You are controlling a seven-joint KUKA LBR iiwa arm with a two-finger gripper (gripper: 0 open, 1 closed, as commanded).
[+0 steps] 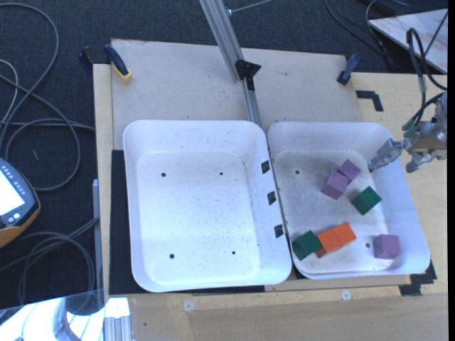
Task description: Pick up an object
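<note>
White speckled plastic forms the right bin [398, 190], where we see matte cubes: two purple blocks [341, 178], a green block [366, 199], an orange block [336, 238]. The metal claw [398, 158] hovers over its rim, seemingly spread, gripping nothing.

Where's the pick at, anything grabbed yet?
Nothing lifted so far. All the blocks sit in the right bin: two purple blocks touching, a green cube, an orange block against another green cube, and a purple cube. The claw is over that bin's upper right rim, holding nothing. Descent, grasp and lift remain.
</note>
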